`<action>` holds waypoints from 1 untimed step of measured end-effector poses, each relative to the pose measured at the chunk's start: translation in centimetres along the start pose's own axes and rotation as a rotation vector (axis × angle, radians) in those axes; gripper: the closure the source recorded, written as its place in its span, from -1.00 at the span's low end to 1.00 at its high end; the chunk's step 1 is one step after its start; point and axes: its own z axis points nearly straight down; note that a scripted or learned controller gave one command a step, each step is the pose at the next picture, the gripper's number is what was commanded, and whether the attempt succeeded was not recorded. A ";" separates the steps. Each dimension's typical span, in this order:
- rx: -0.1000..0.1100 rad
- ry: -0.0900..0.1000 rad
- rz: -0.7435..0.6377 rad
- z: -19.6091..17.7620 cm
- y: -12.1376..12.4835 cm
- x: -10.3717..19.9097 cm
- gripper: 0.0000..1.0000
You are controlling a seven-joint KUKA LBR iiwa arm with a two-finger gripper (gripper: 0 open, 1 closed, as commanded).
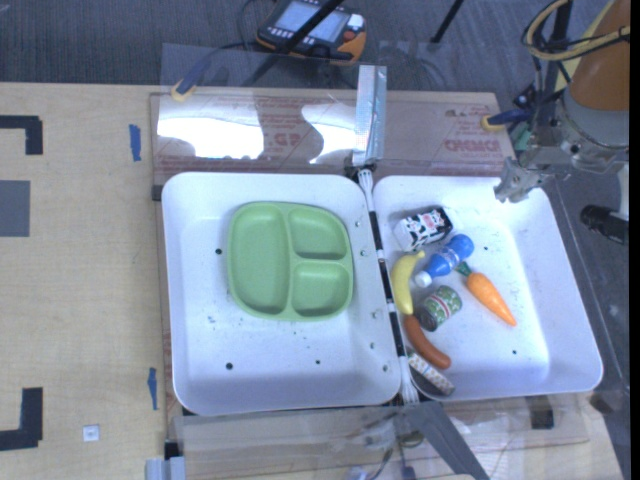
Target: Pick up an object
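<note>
Nearby, green plate (291,261), handheld controller (310,24)

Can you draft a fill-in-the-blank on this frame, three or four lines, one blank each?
1. The green divided plate lies in the ____ bin.
2. The carrot lies in the right bin, and its colour is ____.
3. The yellow banana lies along the right bin's ____ edge, next to the blue bottle.
4. The gripper hangs over the right bin's far ____ corner.

Missing words: left; orange; left; right
</note>
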 end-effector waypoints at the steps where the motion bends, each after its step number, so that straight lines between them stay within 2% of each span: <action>1: 0.000 0.000 0.000 0.0 0.0 0.0 -1.00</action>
